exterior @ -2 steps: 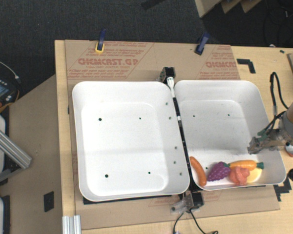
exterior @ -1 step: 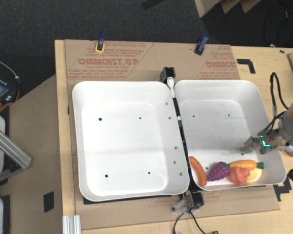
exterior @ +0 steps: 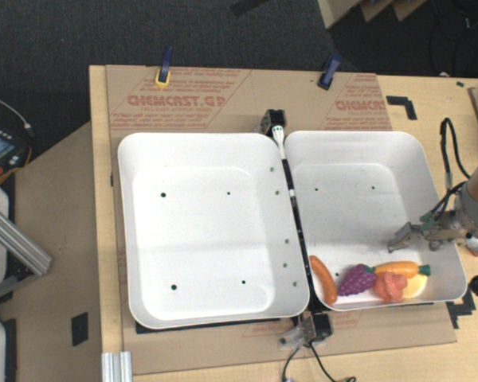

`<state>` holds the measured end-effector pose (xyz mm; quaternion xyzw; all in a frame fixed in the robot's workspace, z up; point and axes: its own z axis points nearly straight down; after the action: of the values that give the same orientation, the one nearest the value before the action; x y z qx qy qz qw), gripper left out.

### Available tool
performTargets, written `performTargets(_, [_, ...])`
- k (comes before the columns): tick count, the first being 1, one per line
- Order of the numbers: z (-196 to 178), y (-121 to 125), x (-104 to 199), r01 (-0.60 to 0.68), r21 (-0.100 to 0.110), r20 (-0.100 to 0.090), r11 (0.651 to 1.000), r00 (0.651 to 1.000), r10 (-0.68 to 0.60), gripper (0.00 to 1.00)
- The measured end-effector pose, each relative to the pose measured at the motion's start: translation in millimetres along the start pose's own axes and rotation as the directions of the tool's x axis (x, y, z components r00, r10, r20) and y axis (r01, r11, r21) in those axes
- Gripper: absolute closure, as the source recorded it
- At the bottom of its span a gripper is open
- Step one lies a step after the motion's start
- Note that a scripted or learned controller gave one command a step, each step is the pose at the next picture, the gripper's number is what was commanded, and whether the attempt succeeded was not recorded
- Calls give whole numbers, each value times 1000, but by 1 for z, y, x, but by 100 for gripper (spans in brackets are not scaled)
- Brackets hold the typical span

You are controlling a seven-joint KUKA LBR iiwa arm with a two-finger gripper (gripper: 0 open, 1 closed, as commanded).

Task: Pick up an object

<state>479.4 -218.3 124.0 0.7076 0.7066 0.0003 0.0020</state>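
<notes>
toy food sits nearest us, lined along the front wall of the right bin [exterior: 358, 146]: an orange sausage-like piece [exterior: 323, 279] at the left, purple grapes [exterior: 357, 279] beside it, then a carrot [exterior: 398, 268] lying over a red-and-yellow lump [exterior: 397, 286], maybe more fruit, hard to tell at this size. gripper [exterior: 419, 235] hangs at the bin's right side, just above and behind the carrot, fingers spread and nothing between them. we read this as approach, no grasp yet.

to do it well we'd pick one isolated target. the sausage has open floor behind it and only the grapes as a neighbour, so we'd close across its short axis. the carrot is closer to the gripper but stacked on the lump, so a finger may wedge or drag both.

all pieces hug the front wall and the sausage is near the divider with the left bin [exterior: 199, 221], so fingers need room on the wall side. back half of the right bin is free for descent and lift-out.
</notes>
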Motion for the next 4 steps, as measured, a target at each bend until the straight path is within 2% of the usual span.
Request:
performTargets(1, [-11, 1, 0, 0, -3, 2, 1000, 1000, 0, 100])
performTargets(2, [-10, 0, 0, -1, -2, 1, 1000, 1000, 1, 0])
performTargets(3, [-20, 1, 0, -1, -5, 3, 1000, 1000, 1, 100])
performTargets(4, [-140, 104, -5, 8, -17, 6, 1000, 1000, -8, 100])
